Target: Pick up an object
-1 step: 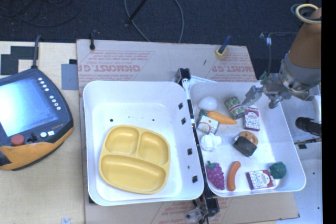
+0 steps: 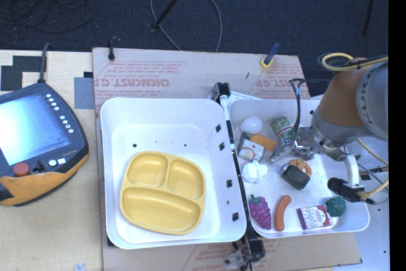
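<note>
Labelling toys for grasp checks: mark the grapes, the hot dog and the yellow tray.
grapes [image 2: 259, 211], camera view, middle of bunch
hot dog [image 2: 281, 212], camera view, mid-length
yellow tray [image 2: 160, 206], camera view, floor of large compartment

right bin [image 2: 363, 220]: crowded | 12 o'clock: white egg [image 2: 252, 125], green can [image 2: 281, 126] | centre: arm [image 2: 346, 108] over black block [image 2: 295, 177] | 6 o'clock: grapes [image 2: 260, 211], sausage [image 2: 281, 212], red carton [image 2: 313, 218] close together | left bin [image 2: 162, 112]: yellow tray [image 2: 164, 191] fills 6 o'clock, bare floor at 12 o'clock
</note>
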You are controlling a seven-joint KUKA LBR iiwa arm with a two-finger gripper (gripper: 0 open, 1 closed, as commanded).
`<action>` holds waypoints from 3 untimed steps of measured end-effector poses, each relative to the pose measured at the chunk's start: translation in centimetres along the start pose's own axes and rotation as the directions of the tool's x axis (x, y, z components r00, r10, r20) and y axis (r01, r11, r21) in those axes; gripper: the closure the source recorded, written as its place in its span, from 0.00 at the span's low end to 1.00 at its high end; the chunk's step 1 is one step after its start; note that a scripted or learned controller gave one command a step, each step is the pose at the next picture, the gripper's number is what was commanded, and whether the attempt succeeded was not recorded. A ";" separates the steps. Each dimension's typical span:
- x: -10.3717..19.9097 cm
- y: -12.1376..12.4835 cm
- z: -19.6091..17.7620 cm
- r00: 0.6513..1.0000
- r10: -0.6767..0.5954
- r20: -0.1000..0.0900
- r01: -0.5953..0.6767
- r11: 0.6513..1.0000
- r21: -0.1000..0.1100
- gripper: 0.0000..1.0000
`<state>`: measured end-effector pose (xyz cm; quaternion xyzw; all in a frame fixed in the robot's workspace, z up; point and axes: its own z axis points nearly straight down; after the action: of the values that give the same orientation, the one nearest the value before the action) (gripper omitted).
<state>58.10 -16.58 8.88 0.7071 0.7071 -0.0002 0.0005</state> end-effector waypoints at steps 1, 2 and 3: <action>-0.4 6.3 0.1 1.000 0.000 0.001 0.000 1.000 0.003 0.00; 0.4 6.2 0.2 1.000 -0.001 -0.001 0.001 1.000 0.004 0.00; -0.6 6.3 0.1 1.000 -0.001 -0.001 0.001 1.000 0.003 0.00</action>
<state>64.38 -17.13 8.75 0.7069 0.7073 -0.0010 -0.0007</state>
